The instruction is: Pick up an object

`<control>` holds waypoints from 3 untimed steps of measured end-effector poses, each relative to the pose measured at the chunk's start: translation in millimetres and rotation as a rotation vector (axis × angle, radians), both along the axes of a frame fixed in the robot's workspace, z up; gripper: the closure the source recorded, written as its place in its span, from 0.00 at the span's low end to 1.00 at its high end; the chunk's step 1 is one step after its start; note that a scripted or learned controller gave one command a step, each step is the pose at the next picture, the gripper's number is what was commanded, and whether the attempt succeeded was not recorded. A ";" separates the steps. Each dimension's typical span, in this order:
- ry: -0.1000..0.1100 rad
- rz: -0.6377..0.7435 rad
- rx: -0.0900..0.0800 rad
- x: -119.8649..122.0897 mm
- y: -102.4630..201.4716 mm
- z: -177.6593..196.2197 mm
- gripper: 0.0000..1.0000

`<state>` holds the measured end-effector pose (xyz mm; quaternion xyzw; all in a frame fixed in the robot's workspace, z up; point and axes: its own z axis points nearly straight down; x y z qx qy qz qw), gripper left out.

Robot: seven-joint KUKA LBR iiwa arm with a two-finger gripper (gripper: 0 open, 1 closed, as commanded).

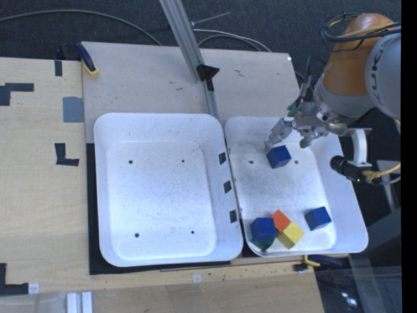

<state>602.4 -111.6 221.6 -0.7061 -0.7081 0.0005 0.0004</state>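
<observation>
You see two white bins side by side: left bin [159, 188], right bin [260, 181]. The arm [361, 64] reaches over the right bin. Its gripper [293, 135] has fingers spread, pinching nothing, just above a blue cube [279, 156]. Further blocks [281, 229] cluster along the near wall.

A pale wooden tabletop [39, 194] sits on dark carpet [260, 5], where thin cables [85, 15] trail. A slanted metal rail [182, 28] crosses a lighter board [143, 77], and dark tape marks [62, 154] dot the wood.
</observation>
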 end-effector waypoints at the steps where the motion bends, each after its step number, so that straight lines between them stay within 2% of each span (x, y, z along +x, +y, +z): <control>1: 0.007 -0.005 -0.001 7.4 -46.8 -89.5 0.00; 2: 0.008 -0.004 0.002 -47.0 -40.4 -132.7 0.00; 3: -0.006 0.001 -0.001 25.5 -41.6 -129.2 0.00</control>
